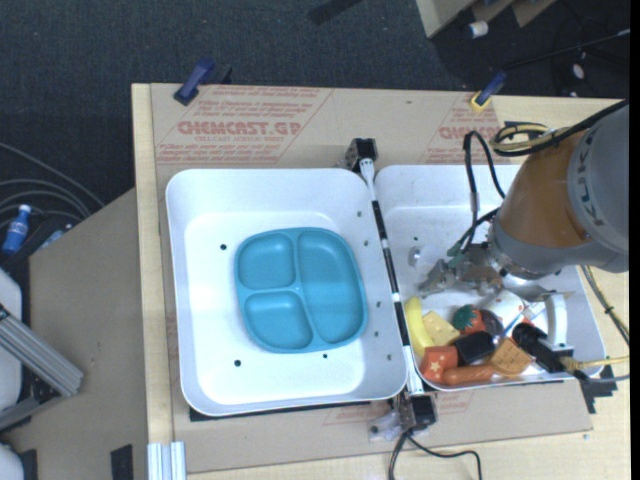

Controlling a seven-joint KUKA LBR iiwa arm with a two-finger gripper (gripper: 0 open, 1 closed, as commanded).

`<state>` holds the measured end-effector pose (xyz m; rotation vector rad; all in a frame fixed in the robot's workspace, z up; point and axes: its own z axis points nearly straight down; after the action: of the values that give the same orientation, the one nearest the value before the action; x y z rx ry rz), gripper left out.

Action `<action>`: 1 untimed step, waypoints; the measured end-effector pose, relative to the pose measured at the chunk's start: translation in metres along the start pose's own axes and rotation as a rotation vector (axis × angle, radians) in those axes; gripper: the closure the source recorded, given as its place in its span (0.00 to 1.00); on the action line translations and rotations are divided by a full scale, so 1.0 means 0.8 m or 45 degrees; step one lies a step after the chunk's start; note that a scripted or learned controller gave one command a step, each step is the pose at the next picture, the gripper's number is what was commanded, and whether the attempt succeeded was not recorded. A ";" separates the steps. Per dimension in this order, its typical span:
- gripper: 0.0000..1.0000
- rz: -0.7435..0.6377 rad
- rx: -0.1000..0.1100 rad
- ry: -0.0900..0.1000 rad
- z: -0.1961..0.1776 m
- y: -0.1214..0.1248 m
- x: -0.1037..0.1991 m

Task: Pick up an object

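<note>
Claw half-hidden under arm

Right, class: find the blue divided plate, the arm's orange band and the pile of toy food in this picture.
Blue divided plate (300, 290): camera view, on its centre ridge, left bin.
Orange band (540, 203): camera view, middle of the band's side.
Toy food pile (470, 353): camera view, middle of the pile, right bin.
</note>
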<state>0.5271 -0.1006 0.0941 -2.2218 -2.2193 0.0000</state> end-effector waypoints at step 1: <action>0.00 0.003 -0.015 -0.008 0.008 -0.054 0.002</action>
<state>0.4843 -0.0989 0.0874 -2.2336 -2.2257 -0.0066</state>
